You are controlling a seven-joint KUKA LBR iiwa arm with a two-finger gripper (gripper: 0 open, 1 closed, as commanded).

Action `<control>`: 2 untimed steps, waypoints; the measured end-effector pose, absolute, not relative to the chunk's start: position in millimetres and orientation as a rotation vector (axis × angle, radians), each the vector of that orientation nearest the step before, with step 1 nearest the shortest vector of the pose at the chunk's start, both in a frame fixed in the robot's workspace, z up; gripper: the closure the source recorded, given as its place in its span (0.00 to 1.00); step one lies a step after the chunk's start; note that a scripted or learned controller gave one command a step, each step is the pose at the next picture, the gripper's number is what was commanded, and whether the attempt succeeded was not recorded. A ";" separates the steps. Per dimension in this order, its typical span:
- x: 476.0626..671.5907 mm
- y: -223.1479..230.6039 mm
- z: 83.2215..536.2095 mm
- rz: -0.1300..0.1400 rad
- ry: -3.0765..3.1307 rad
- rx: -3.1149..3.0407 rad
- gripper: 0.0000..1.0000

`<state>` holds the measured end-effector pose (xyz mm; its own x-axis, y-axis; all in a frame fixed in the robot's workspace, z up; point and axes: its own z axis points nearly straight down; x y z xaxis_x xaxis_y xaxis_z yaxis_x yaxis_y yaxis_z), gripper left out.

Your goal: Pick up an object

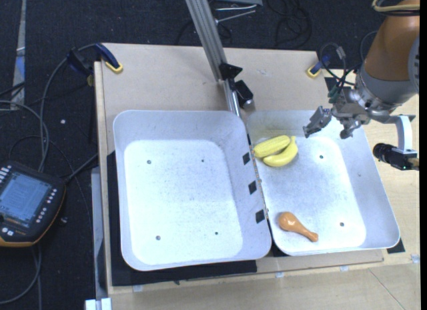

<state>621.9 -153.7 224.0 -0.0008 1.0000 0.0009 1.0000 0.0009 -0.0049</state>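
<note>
Two yellow bananas lie together at the back left of the right bin. An orange pear-shaped toy rests near that bin's front edge. My gripper hangs above the bin's back right part, to the right of the bananas and apart from them. Its two dark fingers are spread, with nothing between them. The orange-banded arm comes in from the upper right.
The left bin sits beside the right one, with black clips along the shared wall. A slanted metal rail stands behind the bins. Blue-yellow clamps hold the board's back corners. A pendant lies on the floor at left.
</note>
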 end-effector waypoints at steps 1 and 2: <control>614.8 -153.6 179.2 0.004 -2.219 -2.219 0.00; 621.9 -158.6 128.6 0.004 -2.219 -2.219 0.00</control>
